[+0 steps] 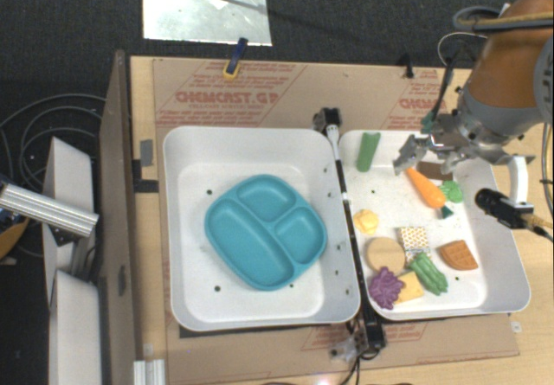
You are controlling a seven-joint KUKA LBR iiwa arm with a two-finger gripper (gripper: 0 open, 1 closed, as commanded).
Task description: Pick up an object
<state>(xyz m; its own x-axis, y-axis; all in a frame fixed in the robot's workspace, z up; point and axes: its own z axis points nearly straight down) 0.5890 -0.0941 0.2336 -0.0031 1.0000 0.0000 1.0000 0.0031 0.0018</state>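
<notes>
Operator, your gripper (430, 158) hangs over the right bin (502, 288) at about 12 o'clock within it, fingers spread apart with nothing between them. Directly beneath it lies the carrot (426, 188): orange, tapered, with a green leafy top pointing toward 4 o'clock. It rests on the bin floor, just beside the fingertips. You will find a green stick (369, 150) at 10 o'clock in the same bin, and purple grapes (386, 286) at 7 o'clock. The left bin (186, 202) on the worktop (216, 85) holds a blue divided plate (264, 229), centred
</notes>
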